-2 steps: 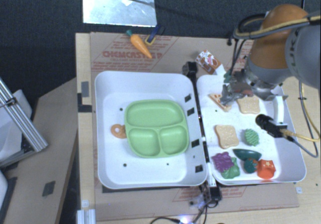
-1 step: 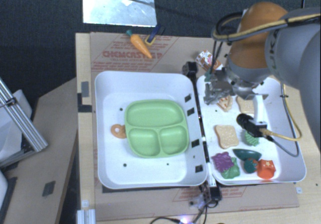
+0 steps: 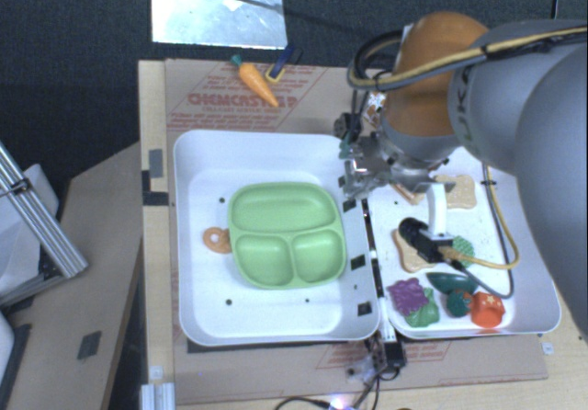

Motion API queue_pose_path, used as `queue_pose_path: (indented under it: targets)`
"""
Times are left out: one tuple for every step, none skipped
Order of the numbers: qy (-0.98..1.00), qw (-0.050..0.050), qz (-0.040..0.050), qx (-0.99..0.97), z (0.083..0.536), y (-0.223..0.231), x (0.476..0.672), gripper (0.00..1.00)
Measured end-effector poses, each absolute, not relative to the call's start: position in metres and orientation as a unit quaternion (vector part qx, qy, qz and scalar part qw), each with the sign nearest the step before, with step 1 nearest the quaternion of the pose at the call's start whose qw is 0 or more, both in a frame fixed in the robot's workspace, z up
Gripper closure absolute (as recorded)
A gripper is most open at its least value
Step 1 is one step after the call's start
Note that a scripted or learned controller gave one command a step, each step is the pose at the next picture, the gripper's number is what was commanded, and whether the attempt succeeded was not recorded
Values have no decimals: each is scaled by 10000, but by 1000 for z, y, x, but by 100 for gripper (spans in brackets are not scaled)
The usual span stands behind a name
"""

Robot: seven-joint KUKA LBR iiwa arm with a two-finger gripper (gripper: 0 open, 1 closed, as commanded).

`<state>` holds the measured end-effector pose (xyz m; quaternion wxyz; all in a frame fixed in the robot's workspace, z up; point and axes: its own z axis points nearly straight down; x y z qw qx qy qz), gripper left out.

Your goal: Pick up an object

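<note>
The nearest toy to the gripper (image 3: 409, 176) is a toast slice (image 3: 462, 191), flat and pale tan with a browner crust, lying just to its right in the right bin (image 3: 544, 309). Below the gripper lie a second tan slice (image 3: 411, 257), a purple grape bunch (image 3: 409, 292), a dark green piece (image 3: 447, 282) and an orange-red piece (image 3: 488, 310).

The grey arm (image 3: 524, 114) reaches in from the right. Its orange band is uppermost and its wrist points down over the right bin's upper left part, close to the divide. Whether the gripper is wide or closed cannot be told. To its left, the left bin (image 3: 197, 307) holds a green divided plate (image 3: 285, 233).
</note>
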<state>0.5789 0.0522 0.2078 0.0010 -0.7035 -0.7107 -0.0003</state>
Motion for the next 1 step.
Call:
queue_pose_path:
  targets:
    - [-7106, 0, -20, -7036, 233, 97, 570, 100]
